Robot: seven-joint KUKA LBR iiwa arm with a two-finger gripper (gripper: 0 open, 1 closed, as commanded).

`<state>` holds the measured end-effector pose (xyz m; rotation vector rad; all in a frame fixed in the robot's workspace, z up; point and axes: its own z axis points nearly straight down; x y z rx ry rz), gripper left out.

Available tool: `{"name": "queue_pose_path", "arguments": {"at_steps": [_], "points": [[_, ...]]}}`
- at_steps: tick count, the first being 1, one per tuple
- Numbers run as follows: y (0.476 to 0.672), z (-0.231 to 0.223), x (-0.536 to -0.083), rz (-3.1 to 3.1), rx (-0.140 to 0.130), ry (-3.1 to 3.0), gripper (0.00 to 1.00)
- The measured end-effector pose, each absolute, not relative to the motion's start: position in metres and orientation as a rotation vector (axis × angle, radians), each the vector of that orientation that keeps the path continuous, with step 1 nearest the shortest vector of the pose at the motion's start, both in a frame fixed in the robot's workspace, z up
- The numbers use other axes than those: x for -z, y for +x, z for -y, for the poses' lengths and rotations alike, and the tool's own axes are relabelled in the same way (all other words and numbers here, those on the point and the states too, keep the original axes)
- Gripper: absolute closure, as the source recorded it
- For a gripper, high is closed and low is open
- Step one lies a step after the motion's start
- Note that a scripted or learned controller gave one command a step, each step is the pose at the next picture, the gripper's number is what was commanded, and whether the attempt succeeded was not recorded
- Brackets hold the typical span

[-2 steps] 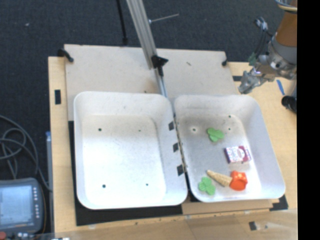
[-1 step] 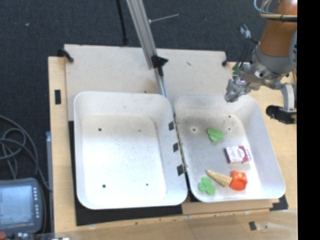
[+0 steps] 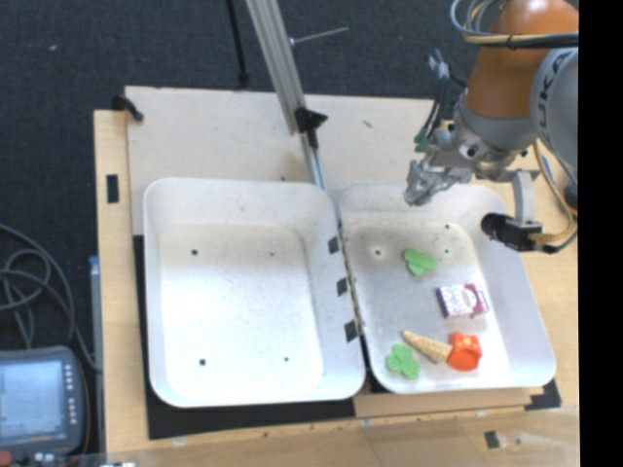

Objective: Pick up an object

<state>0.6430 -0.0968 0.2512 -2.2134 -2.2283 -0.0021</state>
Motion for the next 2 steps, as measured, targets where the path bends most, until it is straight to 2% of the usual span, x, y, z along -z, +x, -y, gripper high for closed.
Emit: {"name": "queue_pose_path", "arguments": {"at_steps": [1, 2], "points": [[0.627, 0.046, -0.261, 2.229, 0.004, -2.214, 1.00], [0.618, -0.006, -0.249, 2.227, 0.001, -2.213, 1.00]]}}
